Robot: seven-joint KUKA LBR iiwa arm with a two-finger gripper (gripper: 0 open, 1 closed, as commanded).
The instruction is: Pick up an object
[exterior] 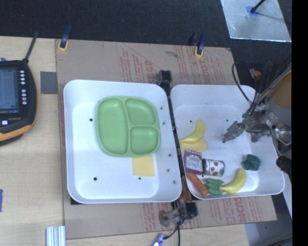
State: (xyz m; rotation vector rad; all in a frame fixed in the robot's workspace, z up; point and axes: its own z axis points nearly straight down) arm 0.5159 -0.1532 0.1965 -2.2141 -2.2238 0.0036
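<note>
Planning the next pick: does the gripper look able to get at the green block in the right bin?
Probably yes. The green block lies alone on bare bin floor, apart from the banana below it, and the gripper hangs just up and left of it with nothing between.

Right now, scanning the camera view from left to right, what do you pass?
Teach pendant → green divided plate in the left bin → purple packet → small can → gripper → dark green toy.
</note>
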